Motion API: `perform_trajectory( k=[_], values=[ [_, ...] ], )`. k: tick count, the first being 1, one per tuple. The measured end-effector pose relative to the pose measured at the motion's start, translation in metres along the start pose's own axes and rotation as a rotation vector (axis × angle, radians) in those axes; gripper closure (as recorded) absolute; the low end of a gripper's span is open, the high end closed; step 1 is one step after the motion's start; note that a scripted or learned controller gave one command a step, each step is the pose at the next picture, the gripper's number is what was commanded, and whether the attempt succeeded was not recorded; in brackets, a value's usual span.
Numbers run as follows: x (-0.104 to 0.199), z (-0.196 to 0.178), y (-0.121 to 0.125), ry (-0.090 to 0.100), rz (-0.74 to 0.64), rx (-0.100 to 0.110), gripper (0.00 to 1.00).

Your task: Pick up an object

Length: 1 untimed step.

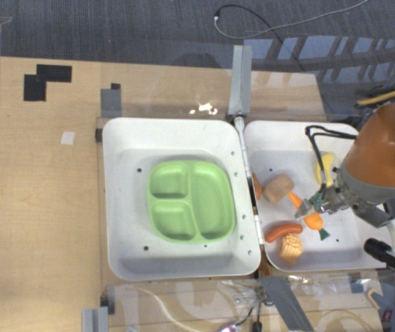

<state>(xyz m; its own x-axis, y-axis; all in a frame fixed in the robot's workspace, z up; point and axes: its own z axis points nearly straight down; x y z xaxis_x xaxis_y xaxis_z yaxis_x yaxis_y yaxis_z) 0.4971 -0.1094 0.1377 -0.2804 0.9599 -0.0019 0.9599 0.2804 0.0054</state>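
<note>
Right bin (349, 258): toy foods loose near its middle, handy for a descending grab; gripper (319, 206) low over the carrot (313, 220), finger state not discernible; sausage (281, 232), corn (291, 247), bread (277, 187) beside; left bin (124, 254) bears green tray (190, 200)

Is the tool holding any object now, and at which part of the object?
It cannot be told. The tool is low in the right bin, right at the orange carrot.
</note>
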Motion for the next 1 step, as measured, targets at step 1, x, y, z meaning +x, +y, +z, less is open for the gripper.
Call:
perform_trajectory(
  k=[1],
  values=[
    [0.0309, -0.0478, 0.0295, 0.000, -0.120, -0.001, 1.00]
  ],
)
